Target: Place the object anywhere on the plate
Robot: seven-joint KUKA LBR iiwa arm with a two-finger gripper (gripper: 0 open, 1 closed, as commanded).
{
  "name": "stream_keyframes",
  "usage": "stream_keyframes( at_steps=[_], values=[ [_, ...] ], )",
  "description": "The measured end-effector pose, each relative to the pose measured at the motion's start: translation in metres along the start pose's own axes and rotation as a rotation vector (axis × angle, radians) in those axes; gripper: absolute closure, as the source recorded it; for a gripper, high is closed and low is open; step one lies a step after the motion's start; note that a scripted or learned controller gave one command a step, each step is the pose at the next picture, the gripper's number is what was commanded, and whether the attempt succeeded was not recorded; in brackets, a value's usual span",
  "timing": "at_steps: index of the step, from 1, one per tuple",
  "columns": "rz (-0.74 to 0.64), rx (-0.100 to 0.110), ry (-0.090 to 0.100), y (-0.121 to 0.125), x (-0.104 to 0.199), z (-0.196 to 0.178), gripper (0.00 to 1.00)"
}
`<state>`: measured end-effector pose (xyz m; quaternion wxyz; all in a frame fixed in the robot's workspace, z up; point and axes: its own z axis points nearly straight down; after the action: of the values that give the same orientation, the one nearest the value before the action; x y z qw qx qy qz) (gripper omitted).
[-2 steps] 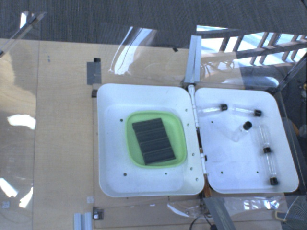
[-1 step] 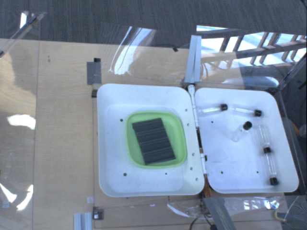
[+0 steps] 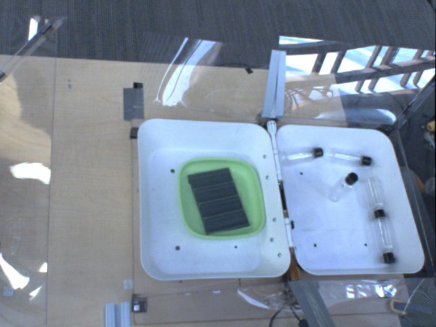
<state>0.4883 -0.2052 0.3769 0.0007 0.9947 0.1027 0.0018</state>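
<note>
1. A pale wooden bench [image 3: 75, 203] is seen across the left of the view; a small dark bracket [image 3: 133, 102] is fixed near the upper left corner of the bins.
2. A shallow white left bin [image 3: 157, 251] is observed. A green square plate [image 3: 255, 196] is seated in its middle.
3. A dark ribbed rectangular block [image 3: 217, 200] is laid flat on the plate, slightly rotated, wholly inside the rim.
4. A grey metal upright [image 3: 275, 80] is noted behind the seam where the two bins meet.
5. A white right bin [image 3: 320, 251] is observed beside the first, edges touching.
6. Five clear black-capped vials [image 3: 343, 186] are recorded in the right bin: two along its far side, one near the centre, two end to end along the right wall.
7. The state of the jaws cannot be told.
</note>
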Motion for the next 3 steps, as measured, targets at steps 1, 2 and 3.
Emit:
stream_keyframes(
  at_steps=[1,2,3],
  values=[
    [-0.003,-0.005,0.005,0.001,0.001,-0.033,0.00],
    [-0.004,0.000,0.000,0.000,0.000,0.019,0.00],
    [-0.002,-0.003,0.003,0.000,0.000,-0.007,0.00]
  ],
)
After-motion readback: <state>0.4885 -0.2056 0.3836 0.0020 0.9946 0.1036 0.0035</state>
